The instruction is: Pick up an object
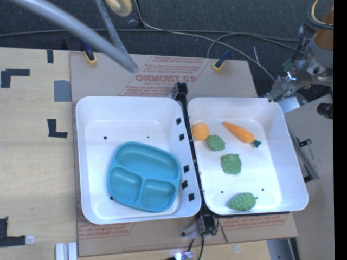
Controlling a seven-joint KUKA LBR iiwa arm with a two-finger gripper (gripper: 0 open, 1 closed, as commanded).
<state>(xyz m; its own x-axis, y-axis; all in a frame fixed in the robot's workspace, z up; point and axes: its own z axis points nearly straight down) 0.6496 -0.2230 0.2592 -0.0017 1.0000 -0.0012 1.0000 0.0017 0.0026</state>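
Orange carrot point(239, 132) with a green stub lies slantwise in my right bin point(287, 145), beside an orange ball point(200, 131) and three knobbly green pieces. My end effector point(283, 84) hovers past the bin's far right corner; its state I cannot tell.

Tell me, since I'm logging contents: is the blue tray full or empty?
Empty: the blue tray in the left bin shows three bare compartments.
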